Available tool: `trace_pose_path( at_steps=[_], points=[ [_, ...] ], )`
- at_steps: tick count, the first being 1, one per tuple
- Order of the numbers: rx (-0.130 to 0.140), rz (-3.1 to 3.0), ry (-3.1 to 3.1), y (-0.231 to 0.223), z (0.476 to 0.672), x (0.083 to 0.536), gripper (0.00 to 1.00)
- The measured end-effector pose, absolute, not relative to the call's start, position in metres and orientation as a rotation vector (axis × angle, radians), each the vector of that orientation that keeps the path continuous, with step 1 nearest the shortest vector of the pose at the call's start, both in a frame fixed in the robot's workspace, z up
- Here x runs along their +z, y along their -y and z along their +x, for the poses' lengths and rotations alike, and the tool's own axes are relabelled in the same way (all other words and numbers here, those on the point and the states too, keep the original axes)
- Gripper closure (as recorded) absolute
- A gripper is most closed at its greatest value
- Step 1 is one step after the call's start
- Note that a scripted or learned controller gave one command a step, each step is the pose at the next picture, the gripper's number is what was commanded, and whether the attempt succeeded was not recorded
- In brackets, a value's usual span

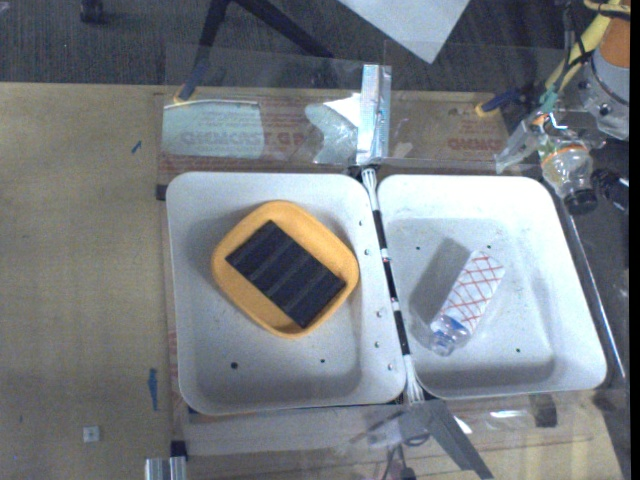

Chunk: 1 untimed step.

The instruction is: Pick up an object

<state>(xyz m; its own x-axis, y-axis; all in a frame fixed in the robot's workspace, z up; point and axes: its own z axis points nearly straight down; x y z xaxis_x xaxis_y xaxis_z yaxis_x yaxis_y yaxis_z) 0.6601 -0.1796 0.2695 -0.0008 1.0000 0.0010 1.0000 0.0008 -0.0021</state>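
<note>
A yellow-orange rounded block with a black ribbed top (285,268) lies in the middle of the left bin (200,368). A clear plastic bottle with a red cross-hatched label (468,296) lies on its side in the right bin (560,348), its cap pointing to the near left. The arm's end with its cables and the gripper (570,173) hangs beyond the far right corner of the right bin, well away from both objects and with nothing visibly held.
A raised divider (388,278) runs between the two bins. Clear plastic sheeting and a metal post (372,113) stand behind the bins. Cables and fittings (540,108) crowd the far right corner.
</note>
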Motion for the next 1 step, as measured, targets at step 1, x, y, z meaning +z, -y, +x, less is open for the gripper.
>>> trace_pose_path(
  at_steps=[1],
  points=[
    [0.000, -2.329, 2.114, 0.1848, 0.6671, 0.3126, 0.00]
  ],
)
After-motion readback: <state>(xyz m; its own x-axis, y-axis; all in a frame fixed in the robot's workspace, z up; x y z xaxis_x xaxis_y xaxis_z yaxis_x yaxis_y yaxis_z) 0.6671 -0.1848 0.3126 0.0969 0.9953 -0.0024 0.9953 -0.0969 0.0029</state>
